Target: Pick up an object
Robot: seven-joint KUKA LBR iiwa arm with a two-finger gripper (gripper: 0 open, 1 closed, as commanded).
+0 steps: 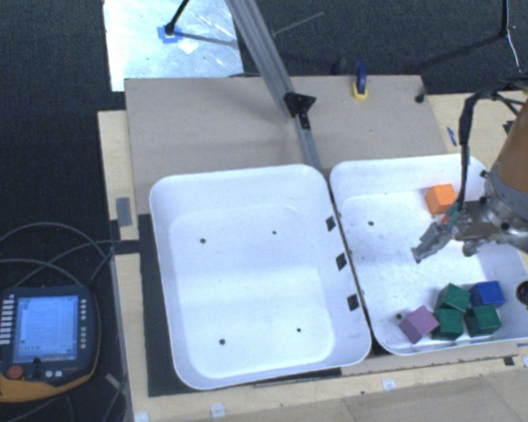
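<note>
Tool (429,244) fingers are pointing toward nine o'clock over the floor of the right bin (374,207), reaching in from the three o'clock side on the end of the grey arm (523,174). Whether the fingers are spread or pressed together cannot be told at this slant, and nothing is showing between them, so the pickup is judged as not yet done. An orange block (440,198) is sitting just beside the tool, at about one o'clock from its tip, and it looks apart from the fingers rather than gripped. Other candidates are lying clustered in the right bin's five o'clock corner: a purple block (418,323), several green blocks (452,310) touching one another, and a blue block (487,294) against them. All of these are resting on the bin floor, well apart from the tool. To the nine o'clock side, the left bin (181,259) is sitting side by side with the right one on the tabletop (210,118). A handheld control pendant (41,340) is lying off the tabletop at far nine o'clock. As a judgement, the work is at an early or middle stage: the tool is sitting low near the orange block, but closing on an object and lifting it clear are both still left to do.
</note>
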